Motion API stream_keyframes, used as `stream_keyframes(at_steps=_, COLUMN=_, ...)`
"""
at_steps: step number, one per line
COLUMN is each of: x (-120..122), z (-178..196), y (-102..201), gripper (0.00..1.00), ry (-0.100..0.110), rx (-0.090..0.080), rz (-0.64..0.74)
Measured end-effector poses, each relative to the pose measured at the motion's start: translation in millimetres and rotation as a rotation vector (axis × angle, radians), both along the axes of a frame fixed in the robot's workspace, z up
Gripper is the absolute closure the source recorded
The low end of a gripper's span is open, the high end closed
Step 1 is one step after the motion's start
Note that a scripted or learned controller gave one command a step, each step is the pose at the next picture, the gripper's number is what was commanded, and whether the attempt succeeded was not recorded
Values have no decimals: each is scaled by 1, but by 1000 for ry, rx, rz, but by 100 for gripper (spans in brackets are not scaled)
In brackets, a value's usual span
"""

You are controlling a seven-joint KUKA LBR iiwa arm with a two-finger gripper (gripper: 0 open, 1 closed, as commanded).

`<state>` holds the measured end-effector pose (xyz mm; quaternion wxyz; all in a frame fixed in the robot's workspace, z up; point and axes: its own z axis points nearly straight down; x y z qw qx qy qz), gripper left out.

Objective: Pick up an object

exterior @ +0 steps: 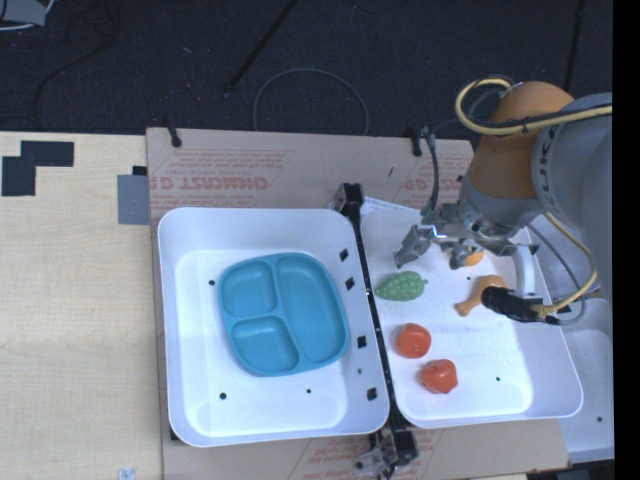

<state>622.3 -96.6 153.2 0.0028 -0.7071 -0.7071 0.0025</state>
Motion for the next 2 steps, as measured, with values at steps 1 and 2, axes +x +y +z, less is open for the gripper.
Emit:
stream_keyframes(at_steps=1, x=-12, z=-54, y=0, gripper=0, ry=1, rx=1, rz=0)
stream_keyframes(at_steps=2, x=-12, z=-67, y=0, gripper=0, ry=-2, rx=0, rz=-2)
